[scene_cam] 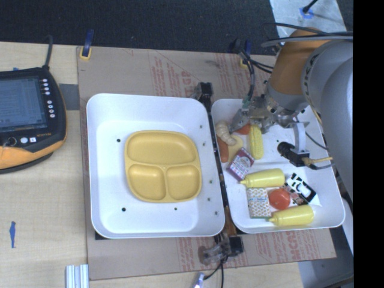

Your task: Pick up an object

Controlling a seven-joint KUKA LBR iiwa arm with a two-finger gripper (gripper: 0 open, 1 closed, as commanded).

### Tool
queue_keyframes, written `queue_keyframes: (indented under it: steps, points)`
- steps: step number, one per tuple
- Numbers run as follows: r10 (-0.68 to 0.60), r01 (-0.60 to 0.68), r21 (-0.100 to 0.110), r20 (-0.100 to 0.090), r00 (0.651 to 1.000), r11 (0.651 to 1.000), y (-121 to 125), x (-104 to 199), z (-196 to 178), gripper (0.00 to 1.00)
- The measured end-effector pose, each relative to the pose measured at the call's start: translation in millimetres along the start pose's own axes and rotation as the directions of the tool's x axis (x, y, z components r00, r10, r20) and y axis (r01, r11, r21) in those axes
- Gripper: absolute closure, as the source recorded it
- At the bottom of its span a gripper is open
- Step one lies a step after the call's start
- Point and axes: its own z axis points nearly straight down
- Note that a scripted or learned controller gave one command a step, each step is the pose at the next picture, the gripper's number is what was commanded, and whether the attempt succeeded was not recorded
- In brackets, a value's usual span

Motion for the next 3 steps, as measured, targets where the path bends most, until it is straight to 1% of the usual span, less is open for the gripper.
queue_keyframes:
  steps: [1, 2, 3]
  points:
    - [0.003, -0.003, -0.004, -0.001, 1.0, 1.0, 0.3, -16.1, -0.2, 0.0]
    - [0.002, -0.002, 0.0, -0.001, 1.0, 1.0, -53.3, -5.6, 0.7, 0.0]
    - [0.004, -0.004, -0.003, -0.003, 1.0, 1.0, 0.1, -37.5, -0.1, 0.0]
